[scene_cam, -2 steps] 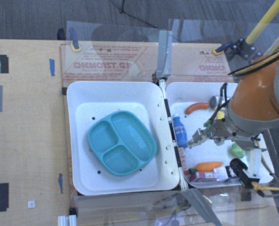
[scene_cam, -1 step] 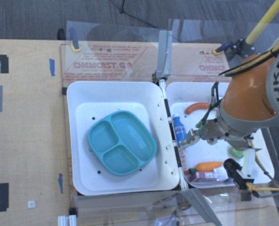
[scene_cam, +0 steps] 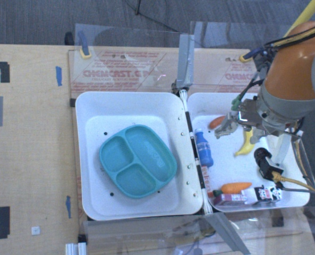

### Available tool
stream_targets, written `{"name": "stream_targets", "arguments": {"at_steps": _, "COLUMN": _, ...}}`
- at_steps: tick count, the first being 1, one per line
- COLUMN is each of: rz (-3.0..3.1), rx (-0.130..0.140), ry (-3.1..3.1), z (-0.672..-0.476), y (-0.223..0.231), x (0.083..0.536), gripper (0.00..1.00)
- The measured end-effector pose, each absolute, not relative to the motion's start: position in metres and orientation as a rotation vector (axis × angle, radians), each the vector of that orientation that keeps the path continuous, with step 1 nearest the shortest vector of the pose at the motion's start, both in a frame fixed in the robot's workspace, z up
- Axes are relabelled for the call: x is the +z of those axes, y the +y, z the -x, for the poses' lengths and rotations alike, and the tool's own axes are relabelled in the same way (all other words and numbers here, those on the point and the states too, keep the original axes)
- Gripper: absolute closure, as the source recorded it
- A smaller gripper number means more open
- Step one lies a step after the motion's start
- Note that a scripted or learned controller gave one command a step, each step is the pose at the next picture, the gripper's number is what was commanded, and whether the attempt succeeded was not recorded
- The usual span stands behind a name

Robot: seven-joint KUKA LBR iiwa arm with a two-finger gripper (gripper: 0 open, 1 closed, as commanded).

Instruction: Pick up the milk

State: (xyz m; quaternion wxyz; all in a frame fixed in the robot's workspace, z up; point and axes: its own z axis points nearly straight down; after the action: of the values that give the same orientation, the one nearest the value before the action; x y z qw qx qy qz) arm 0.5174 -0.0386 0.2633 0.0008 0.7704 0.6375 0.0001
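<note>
The milk carton (scene_cam: 251, 196) lies on its side against the front wall of the right bin (scene_cam: 293, 158). It is white with black cow patches at its right end and a pinkish red left end. An orange carrot (scene_cam: 236, 187) lies right behind it, touching or almost touching. My gripper (scene_cam: 241, 122) hangs over the back middle of the right bin, well behind the milk. It sits under the grey wrist with the orange band. A yellow banana (scene_cam: 245, 144) lies just below the gripper, and a small red-orange item (scene_cam: 217, 122) is at its left.
A blue bottle (scene_cam: 202, 149) lies along the right bin's left wall. The left bin (scene_cam: 93, 116) holds a teal divided plate (scene_cam: 138, 160). A low wall separates the two bins.
</note>
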Motion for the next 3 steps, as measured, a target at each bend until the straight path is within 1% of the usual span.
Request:
{"name": "stream_targets", "arguments": {"at_steps": 1, "rz": -2.318, "rx": -0.003, "ry": 2.124, "z": -0.532, "y": -0.016, "x": 0.216, "gripper": 0.0}}
{"name": "stream_targets", "arguments": {"at_steps": 2, "rz": -2.553, "rx": 0.0, "ry": 1.825, "z": -0.491, "y": -0.114, "x": 0.292, "gripper": 0.0}}
{"name": "stream_targets", "arguments": {"at_steps": 3, "rz": -2.266, "rx": 0.011, "ry": 2.167, "z": -0.482, "y": -0.116, "x": 0.088, "gripper": 0.0}}
